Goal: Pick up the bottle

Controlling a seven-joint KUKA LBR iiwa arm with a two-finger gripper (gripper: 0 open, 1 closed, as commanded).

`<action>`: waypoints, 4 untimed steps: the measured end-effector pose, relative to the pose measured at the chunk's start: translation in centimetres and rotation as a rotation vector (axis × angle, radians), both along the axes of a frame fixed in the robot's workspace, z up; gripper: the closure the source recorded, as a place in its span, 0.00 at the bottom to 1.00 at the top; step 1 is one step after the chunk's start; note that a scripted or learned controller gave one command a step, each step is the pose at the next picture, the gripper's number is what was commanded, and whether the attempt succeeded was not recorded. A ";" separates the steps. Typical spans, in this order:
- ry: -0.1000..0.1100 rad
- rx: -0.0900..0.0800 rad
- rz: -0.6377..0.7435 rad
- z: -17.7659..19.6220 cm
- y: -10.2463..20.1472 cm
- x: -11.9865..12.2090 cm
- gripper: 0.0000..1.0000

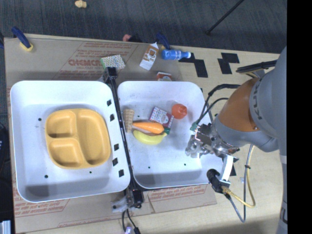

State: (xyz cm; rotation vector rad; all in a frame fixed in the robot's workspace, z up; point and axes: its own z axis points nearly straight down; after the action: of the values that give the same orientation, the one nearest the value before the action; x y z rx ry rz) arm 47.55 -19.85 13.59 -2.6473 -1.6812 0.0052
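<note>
Blue plastic marks the bottle (174,55), which lies on its side on the cardboard beyond the far rim of the right bin (195,89), outside both bins and just beside a small white carton (149,56); lying flat like that, it would likely call for a grasp across its body. Taking the right bin as the landmark, the gripper (199,145) hangs low over that bin's right-hand wall, well apart from the bottle, and whether it is spread or closed I cannot tell; nothing can be seen held in it. Inside the right bin, near its middle, a carrot (148,127) rests against a banana (149,138), with a small printed packet (159,115) and an orange-red ball (179,111) just beyond them and a ribbed cone (128,119) toward the left wall. I judge these to be distractors, so the arm has yet to reach past the far rim. To the left of the right bin sits the left bin (19,130), holding a yellow divided plate (78,137). Both bins rest on printed cardboard over a pale bench with black markings; beyond the bench lies dark ribbed flooring, and cables trail near the wrist.
</note>
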 end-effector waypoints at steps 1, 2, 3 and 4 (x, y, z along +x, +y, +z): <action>-0.002 -0.002 -0.110 3.7 0.4 0.1 1.00; -0.001 -0.003 -0.421 3.3 -0.3 0.0 1.00; -0.002 -0.004 -0.567 3.9 -0.4 0.1 1.00; 0.001 -0.001 -0.559 4.9 -0.3 0.1 1.00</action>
State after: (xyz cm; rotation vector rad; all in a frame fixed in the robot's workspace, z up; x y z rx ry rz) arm 47.65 -20.14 18.47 -3.0080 -0.8855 0.0052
